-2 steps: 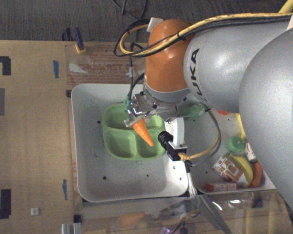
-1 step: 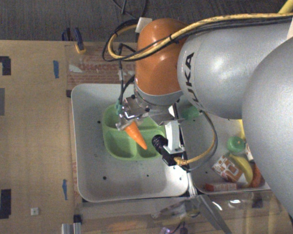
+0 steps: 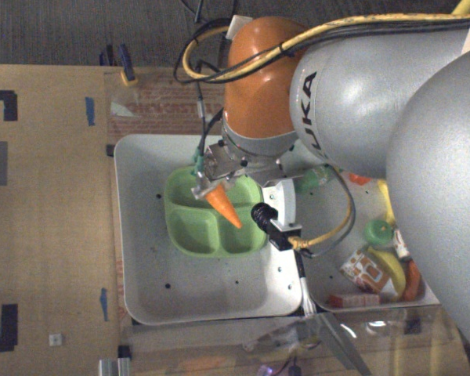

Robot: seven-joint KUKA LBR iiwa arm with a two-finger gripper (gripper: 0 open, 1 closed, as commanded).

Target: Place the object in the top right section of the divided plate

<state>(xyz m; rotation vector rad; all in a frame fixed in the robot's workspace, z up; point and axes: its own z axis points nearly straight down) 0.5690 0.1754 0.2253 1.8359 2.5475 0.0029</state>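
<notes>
Camera view: claw grips orange carrot above green divided plate, toy food crowding the neighbouring bin.

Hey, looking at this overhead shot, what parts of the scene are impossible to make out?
- Green divided plastic plate: its upper sections are hidden by the gripper and orange wrist band.
- Orange carrot-shaped toy: its wide end meets the gripper; grip unclear.
- Right white bin: mostly covered by the grey arm.
- Items there: small, blurred.
</notes>
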